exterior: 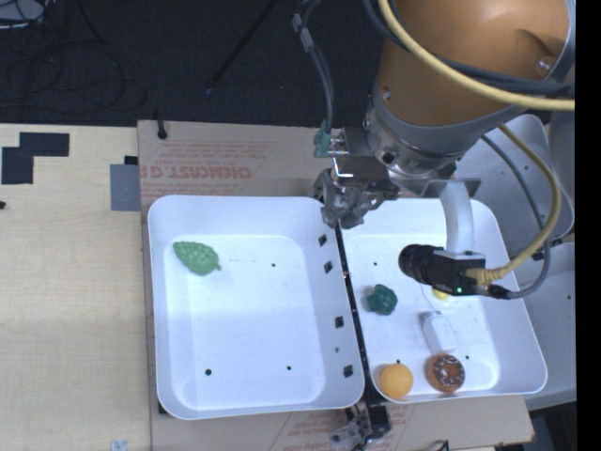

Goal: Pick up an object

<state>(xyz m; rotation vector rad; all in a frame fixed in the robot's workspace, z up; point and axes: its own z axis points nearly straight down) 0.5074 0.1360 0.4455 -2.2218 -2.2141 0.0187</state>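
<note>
My gripper (346, 207) hangs over the far end of the divider between the two bins, with nothing seen in it. In the left bin (174, 365) a light green lumpy object (196, 256) lies near the far left corner. The right bin (512, 346) holds a small dark green object (381, 299) close to the divider, well in front of the gripper. An orange ball (396, 381) and a brown sprinkled donut (445, 372) rest by the near wall. A white block (439, 331) lies just behind the donut.
A black cylindrical unit (434, 264) on a white bracket juts over the right bin, partly covering a yellow item (441, 295). The arm's wide orange and grey body (470, 54) looms over the far right. Cables (526, 252) loop at the right side.
</note>
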